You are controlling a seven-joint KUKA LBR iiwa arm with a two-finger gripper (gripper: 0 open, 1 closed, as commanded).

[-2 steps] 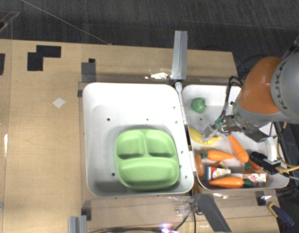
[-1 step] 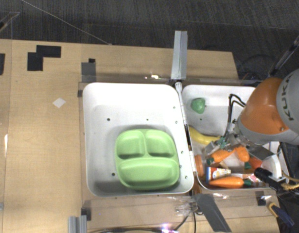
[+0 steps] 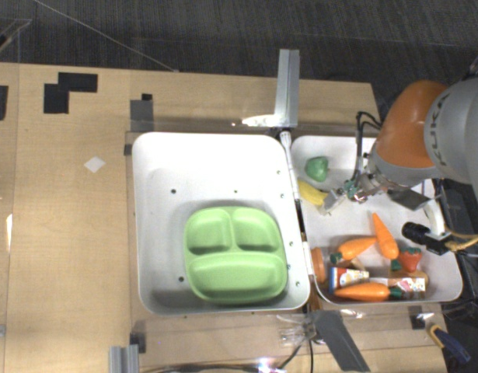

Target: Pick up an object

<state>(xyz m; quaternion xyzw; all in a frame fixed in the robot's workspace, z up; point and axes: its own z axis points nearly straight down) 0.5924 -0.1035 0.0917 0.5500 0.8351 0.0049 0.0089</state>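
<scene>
- The left bin [image 3: 153, 208], in the middle of the frame, holds a green divided tray [image 3: 235, 253]. It is the largest thing here, but it lies flat and wide, so I judge it a poor thing for me to take; my fingers could slip off its rim.
- The right bin [image 3: 453, 284] holds all the small objects, and my arm reaches over its upper part from the right side of the frame. My wrist could knock the bin wall if I go down too near the divider between the bins.
- My gripper [image 3: 337, 195] is low over the upper left part of the right bin. I cannot tell from this view if it is released or clenched, and I see nothing held in it.
- The yellow banana-like piece [image 3: 312, 194] lies just beside my gripper, close to the divider. It is probably my target. If I close off-centre, it may be pushed against the wall and slide away.
- The green round piece [image 3: 317, 168] sits near, a little higher in the frame. It may roll if I touch it by accident.
- The carrots [image 3: 385, 238] and a small bottle [image 3: 355, 277] are crowded in the lower part of the right bin, some touching. There I could catch two things, or none.
</scene>
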